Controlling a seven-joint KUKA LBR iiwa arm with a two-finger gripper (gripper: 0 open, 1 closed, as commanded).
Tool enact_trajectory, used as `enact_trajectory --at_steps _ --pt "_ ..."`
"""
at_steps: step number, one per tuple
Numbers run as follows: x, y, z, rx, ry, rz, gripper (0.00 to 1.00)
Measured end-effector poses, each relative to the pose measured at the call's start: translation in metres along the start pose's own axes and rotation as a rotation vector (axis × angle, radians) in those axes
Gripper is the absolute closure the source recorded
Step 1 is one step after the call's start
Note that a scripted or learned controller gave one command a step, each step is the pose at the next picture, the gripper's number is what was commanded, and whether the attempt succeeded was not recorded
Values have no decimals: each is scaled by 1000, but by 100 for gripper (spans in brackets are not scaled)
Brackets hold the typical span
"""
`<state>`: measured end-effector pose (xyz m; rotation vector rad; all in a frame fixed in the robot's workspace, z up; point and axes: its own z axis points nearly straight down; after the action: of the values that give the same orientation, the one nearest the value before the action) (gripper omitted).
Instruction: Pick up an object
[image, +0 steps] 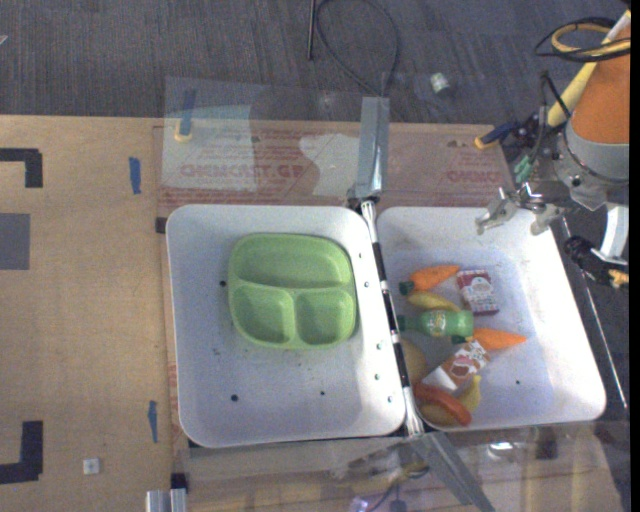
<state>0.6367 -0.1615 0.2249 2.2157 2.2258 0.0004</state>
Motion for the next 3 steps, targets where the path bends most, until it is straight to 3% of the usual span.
enact_trajectory --at_steps 1,2,3 --pt "-8 -21 131 -3 -1 -164 0" --pt "6 -63 137 -8 -2 -260 0" --pt "1 -62 126 -13 -6 -253 100"
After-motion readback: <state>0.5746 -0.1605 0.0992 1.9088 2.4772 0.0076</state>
